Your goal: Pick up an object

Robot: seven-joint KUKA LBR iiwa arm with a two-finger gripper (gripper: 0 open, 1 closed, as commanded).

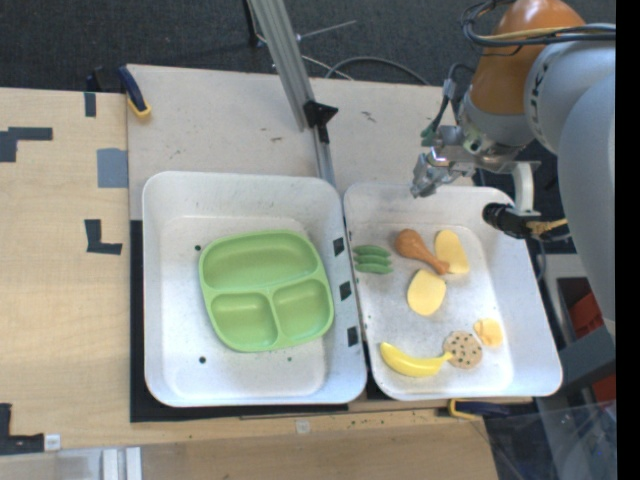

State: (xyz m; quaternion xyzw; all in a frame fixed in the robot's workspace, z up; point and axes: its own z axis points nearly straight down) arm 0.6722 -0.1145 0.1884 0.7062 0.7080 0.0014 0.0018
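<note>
From above, the pincer (432, 180) hangs over the far edge of the right bin (530, 363), holding nothing; I cannot tell its grip. The toy drumstick (418, 250) lies near that far edge, by the yellow slices (438, 273). The pick has not begun. Next it should drop onto one toy.

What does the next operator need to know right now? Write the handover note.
Tool: hovering over the far rim of the right bin; finger state unclear, nothing seen in it.
Right bin: green beans, drumstick, two yellow slices, banana, cookie, small yellow piece.
Left bin: green divided plate.
Done: nothing picked.
Left: descend, grasp an item, lift.
</note>
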